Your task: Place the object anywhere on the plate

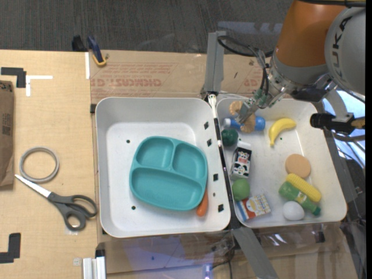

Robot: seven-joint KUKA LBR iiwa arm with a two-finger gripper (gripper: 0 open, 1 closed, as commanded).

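A teal divided plate [168, 173] lies in the left white bin [107, 156]. My gripper [251, 114] reaches down into the far left corner of the right bin [332, 179]. It hangs just over a tan item [246, 125] and a blue piece [258, 122], with a dark green ball [230, 136] beside them. Nothing clearly shows in its grasp. A yellow banana [280, 129] lies just to its right. An orange carrot [202, 205] rests against the plate's near right edge.
The right bin also holds a small milk carton [241, 161], a green ball [240, 188], a round orange disc [297, 165], a corn cob [305, 188], a white egg [293, 211] and a small packet [256, 205]. Scissors [64, 202] and a tape roll [39, 163] lie on the bench at left.
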